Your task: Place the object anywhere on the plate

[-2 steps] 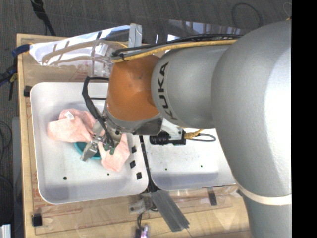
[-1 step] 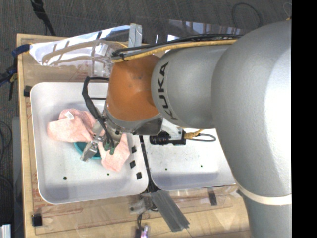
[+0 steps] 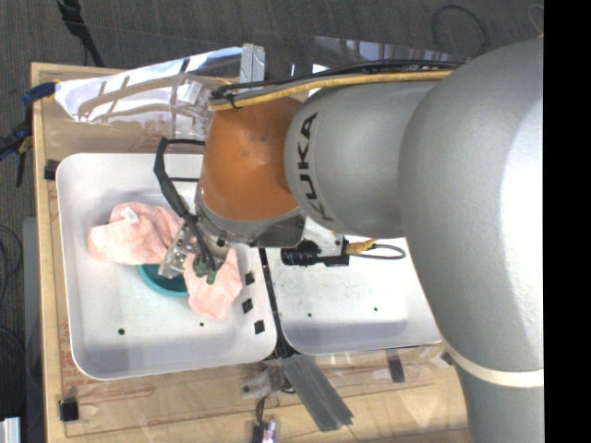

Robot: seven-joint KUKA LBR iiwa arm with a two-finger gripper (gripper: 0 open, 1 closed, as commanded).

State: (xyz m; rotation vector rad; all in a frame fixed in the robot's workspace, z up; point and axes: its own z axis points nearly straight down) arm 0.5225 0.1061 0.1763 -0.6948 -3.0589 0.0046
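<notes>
Looming closest was the grey KUKA arm [image 3: 425, 164] with its orange band. Below it, the soft pink crumpled cloth [image 3: 138, 233] lay in the left white bin [image 3: 83, 340], draped over the teal round plate [image 3: 159, 282] near the bin's middle. The two-finger gripper [image 3: 185, 257] hung low against the cloth; whether it was gripping, I could not tell. Placement looked nearly done, release remaining.

Most of the round teal plate [image 3: 159, 282] is covered by the crumpled pink cloth [image 3: 138, 232], and much of the right white bin [image 3: 351, 321] is hidden by the grey arm [image 3: 416, 155].
</notes>
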